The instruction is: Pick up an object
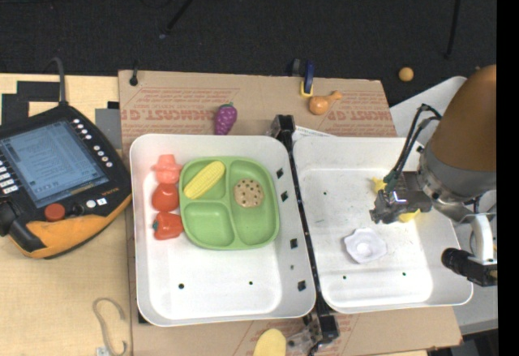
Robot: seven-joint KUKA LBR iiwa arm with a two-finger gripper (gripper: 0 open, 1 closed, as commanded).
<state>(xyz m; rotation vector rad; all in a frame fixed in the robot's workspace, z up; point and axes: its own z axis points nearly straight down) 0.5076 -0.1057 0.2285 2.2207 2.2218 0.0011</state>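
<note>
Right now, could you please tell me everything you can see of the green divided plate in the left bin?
The green divided plate looks like glossy plastic, rounded, with three compartments. It lies flat in the left bin, toward its far half. A yellow corn cob sits in one compartment, a speckled cookie in another. Red toy pieces lie against its left edge.

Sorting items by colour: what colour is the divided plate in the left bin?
Green, seen clearly in the camera view: the divided plate.
</note>
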